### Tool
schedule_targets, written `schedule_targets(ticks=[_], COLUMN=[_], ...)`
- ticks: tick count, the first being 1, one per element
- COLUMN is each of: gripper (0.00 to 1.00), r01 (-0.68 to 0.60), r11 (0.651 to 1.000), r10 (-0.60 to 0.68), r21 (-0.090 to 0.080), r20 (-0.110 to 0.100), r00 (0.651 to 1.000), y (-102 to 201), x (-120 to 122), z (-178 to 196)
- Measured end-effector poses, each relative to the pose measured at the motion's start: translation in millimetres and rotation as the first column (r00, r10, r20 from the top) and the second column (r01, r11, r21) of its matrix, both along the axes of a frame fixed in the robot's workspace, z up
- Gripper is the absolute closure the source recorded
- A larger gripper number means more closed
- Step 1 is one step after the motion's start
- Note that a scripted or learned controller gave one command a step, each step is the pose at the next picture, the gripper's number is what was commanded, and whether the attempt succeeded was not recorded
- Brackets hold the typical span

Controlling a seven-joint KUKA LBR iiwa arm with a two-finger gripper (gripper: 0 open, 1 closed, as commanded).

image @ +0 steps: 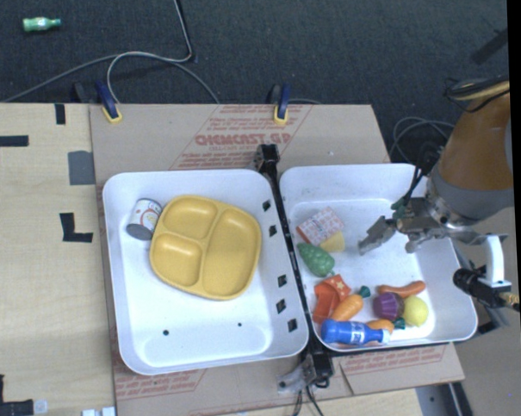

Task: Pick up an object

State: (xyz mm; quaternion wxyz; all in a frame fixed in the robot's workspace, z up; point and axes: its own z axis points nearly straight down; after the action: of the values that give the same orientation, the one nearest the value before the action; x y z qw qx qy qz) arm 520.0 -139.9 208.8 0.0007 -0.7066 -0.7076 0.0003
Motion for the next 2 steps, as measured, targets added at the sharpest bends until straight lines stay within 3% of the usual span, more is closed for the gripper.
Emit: schedule_targets(ticks=[1,2], gripper=[0.00,0.00], r01=[0.001,0.000], r11=[1.000,1.000], r10=[-0.001,0.000], r21=[0.001,-0.001], r20=[-0.003,0.001], r00=[1.000,1.000], y=[38.7,22.2], x=[-18.2,73.7], z=[-115.0,-113.2])
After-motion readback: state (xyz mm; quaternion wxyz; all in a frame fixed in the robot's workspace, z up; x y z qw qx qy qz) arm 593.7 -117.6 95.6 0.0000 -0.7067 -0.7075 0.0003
